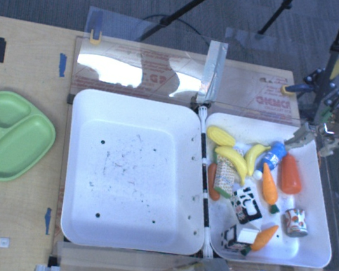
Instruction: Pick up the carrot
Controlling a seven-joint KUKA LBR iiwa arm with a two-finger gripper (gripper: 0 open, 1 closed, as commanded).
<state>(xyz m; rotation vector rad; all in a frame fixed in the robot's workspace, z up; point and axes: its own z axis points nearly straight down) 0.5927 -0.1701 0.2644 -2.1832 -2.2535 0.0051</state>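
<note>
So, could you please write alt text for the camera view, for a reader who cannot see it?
The gripper hangs at the far right rim of the right bin, which holds toy food: an orange carrot, yellow bananas, a red pepper, a blue bottle and a small can. A green divided plate lies left of the left bin.

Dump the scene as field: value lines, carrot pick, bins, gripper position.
target: carrot, right bin, beside the bananas
second carrot: near the front wall
right bin: also holds bananas, blue bottle, red-orange pepper, small can
left bin: white, speckled floor
gripper: above the right bin's far right corner, holding nothing
green tray: on the bench, left of bins
</note>
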